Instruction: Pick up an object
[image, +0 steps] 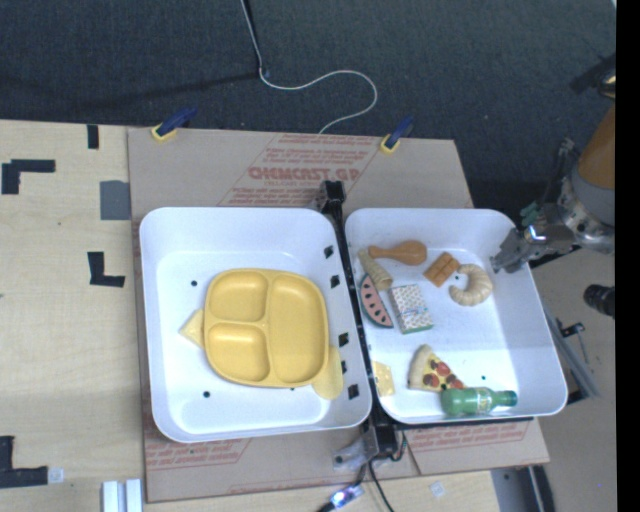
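Arm (590, 190) at the right edge: rounded grey housing with an orange band (600, 150) above the wrist. Below it a pale metallic wrist section, silver-grey, with small dark fittings. Gripper (508, 255) ends in dark, slim jaws, grey-black, angular in outline; fine detail such as screws or markings is too small to make out.
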